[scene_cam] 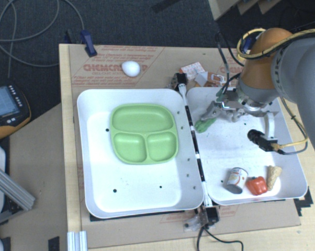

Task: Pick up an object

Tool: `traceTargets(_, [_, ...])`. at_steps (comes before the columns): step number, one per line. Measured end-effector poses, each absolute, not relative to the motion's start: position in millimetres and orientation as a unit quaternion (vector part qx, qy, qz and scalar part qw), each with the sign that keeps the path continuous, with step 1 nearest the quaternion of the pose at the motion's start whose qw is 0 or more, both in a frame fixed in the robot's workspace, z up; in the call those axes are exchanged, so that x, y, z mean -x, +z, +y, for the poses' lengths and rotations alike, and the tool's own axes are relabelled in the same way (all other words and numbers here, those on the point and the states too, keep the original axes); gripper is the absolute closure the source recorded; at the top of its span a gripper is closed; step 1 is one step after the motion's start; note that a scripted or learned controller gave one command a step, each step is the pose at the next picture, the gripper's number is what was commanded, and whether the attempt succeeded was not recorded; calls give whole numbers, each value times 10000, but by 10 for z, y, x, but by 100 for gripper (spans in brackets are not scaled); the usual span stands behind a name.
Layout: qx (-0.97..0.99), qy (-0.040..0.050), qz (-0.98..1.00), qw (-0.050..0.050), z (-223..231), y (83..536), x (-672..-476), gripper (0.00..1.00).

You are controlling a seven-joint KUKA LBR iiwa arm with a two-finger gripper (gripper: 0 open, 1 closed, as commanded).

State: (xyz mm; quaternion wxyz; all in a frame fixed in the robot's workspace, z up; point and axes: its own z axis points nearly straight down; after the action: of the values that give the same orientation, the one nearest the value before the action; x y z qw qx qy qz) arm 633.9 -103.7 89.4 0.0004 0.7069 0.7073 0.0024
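Dark carpet surrounds our counter (74, 140), where two white bins sit side by side. We see our jaws (223, 109) low in the right bin (293, 161), just beside a green object (204, 123) near the divider; we cannot tell their opening. Left bin (89, 156) holds a green tray (144, 132).

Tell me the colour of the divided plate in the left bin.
Light green, in the camera view: plate.
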Motion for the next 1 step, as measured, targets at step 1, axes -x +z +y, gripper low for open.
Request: traceTargets(1, [-7067,5,7075,8,-961,849,-6611,0])
